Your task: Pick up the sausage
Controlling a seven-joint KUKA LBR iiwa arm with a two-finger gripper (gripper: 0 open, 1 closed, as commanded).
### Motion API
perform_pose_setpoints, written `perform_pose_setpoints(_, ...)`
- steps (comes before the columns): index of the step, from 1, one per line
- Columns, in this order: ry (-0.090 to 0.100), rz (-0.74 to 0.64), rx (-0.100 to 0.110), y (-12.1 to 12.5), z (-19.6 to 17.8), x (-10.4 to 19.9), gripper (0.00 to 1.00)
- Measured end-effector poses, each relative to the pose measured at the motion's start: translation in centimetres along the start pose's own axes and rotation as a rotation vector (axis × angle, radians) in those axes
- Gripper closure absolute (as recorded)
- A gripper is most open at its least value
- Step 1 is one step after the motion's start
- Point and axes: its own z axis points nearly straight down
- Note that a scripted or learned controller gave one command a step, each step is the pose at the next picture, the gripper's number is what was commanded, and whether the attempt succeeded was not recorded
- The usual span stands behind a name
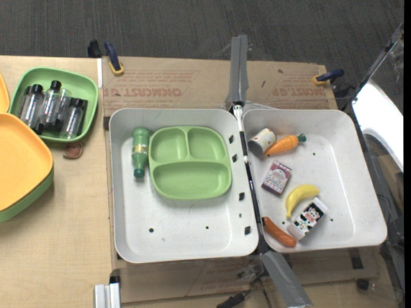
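The sausage (279, 231) is lying in the right bin (343, 172), down in its near left corner, close against the wall that borders the left bin (186, 230). It is reddish-orange and is slanting, with its left end pointing farther away than its right end. Just to its right a small white carton (307, 217) with a black-and-white print is sitting (whether the two are touching is hard to tell). A banana (300, 197) is curving just beyond the carton, and a small purple box (277, 178) is lying a little farther and to the left. At the far left of the same bin a short silver can (261, 140) is lying on its side beside a carrot (284, 144).

In the left bin a green divided plate (190, 162) is resting toward the far side, with a green bottle (140, 151) lying along its left edge.

Both bins are sitting on the cardboard-covered worktop (167, 85). Well to the left, a green tray (26, 82) is holding several small dark-capped bottles (51, 106), and a stack of orange plates (22, 172) is sitting nearer.

As for the tool, I cannot tell whether it is released or clenched.
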Motion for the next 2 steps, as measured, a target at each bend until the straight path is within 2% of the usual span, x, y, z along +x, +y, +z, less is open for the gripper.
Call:
perform_pose_setpoints(1, -0.001, 0.306, 0.002, 0.2, 0.2, -3.6, 1.00)
perform_pose_setpoints(2, -0.001, 0.381, 0.001, 1.7, 0.1, -2.2, 1.00)
